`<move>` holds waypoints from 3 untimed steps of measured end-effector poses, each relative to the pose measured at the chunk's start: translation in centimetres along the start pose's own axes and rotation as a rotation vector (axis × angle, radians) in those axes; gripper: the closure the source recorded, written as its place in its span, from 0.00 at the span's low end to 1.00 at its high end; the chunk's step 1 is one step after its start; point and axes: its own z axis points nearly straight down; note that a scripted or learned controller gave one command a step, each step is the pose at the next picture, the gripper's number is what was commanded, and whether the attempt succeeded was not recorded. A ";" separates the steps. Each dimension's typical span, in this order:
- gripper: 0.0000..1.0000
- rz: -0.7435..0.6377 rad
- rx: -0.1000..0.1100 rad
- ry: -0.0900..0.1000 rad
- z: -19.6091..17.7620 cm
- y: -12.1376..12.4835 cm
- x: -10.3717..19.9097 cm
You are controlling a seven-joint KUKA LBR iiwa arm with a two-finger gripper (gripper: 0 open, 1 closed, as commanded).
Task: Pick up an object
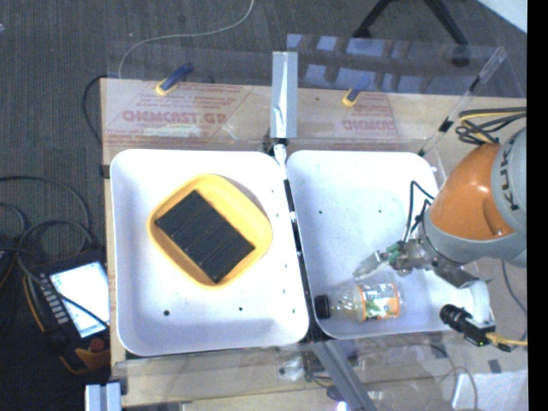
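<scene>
A clear plastic bottle [366, 301] with an orange label and a black cap lies on its side at the near edge of the right bin [355, 191], cap pointing left. My gripper [375, 265] hangs just above and behind the bottle, at the end of the grey arm with the orange band [467, 199], which comes in from the right. Nothing shows in its grasp. In the left bin [137, 315], a yellow dish [248, 208] holds a flat black ribbed pad [204, 235].
A raised divider [293, 229] runs between the two bins. Cables and a small black fitting [454, 317] sit at the right bin's near right corner. Clear plastic panels stand behind the bins. A tablet lies on the floor at the left.
</scene>
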 end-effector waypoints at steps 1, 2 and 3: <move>0.00 0.065 0.016 0.003 -0.1 -0.6 -0.4; 0.00 0.255 0.012 0.001 0.9 -0.6 -1.4; 0.00 0.236 -0.003 -0.012 1.0 0.1 1.6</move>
